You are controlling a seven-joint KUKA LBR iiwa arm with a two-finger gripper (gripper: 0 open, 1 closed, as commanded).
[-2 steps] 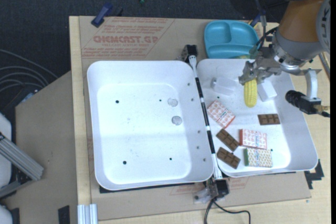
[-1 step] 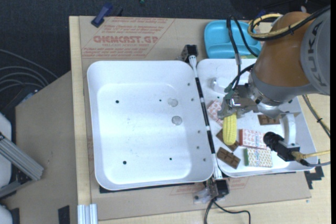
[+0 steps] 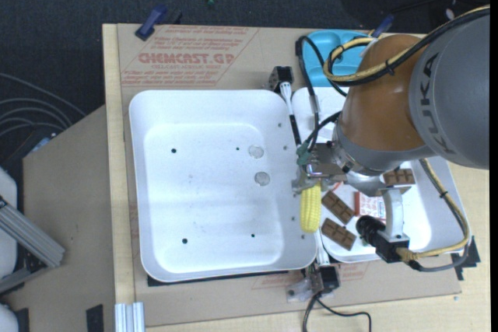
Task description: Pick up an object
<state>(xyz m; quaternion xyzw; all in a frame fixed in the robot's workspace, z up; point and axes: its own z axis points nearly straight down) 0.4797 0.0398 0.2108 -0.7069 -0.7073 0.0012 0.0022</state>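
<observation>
- From my remote station I locate the gripper (image 3: pixel 311 173) beneath the orange wrist band, low over the right bin's (image 3: pixel 430 225) left wall. Only metal hardware and cables show there, so I cannot tell how wide it is set.
- I see nothing held between its tips; I treat the pick as not yet made.
- The nearest candidate is the corn cob (image 3: pixel 310 208), a yellow toy ear. It lies just below the gripper in the view, touching or nearly touching the hardware at its top end.
- The cob's long axis runs top to bottom in the view, parallel to the right bin's left wall and against it.
- My judgement: the coming move is a short descent, with the closing direction across the cob's narrow width. The adjacent wall leaves little room on that side and may block one fingertip.
- Further into the right bin, right of the cob, sit brown chocolate pieces (image 3: pixel 338 233) and a red-and-white packet (image 3: pixel 369 205).
- The left bin (image 3: pixel 156 120) lies across the wall from the cob.
</observation>
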